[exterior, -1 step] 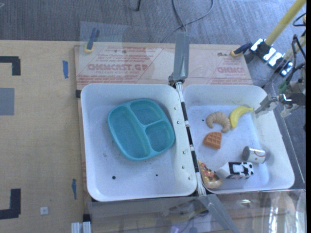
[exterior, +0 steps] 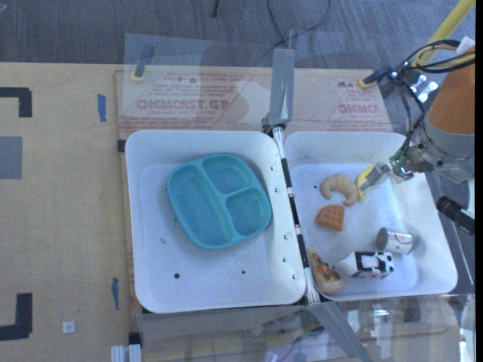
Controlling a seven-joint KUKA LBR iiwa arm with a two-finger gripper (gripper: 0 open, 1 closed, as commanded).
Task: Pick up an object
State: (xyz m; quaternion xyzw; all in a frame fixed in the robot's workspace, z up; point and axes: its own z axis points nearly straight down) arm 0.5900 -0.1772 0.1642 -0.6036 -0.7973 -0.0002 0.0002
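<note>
The gripper [exterior: 375,176] hung over the right bin [exterior: 445,274], at about two o'clock within it, though whether its claw stood wide or narrow could not be told. The croissant [exterior: 341,187] lay just beside it at about eight o'clock, with the waffle piece [exterior: 330,217] farther off at seven. The teal divided plate [exterior: 219,200] sat in the left bin [exterior: 143,225], well apart at nine o'clock.
</note>
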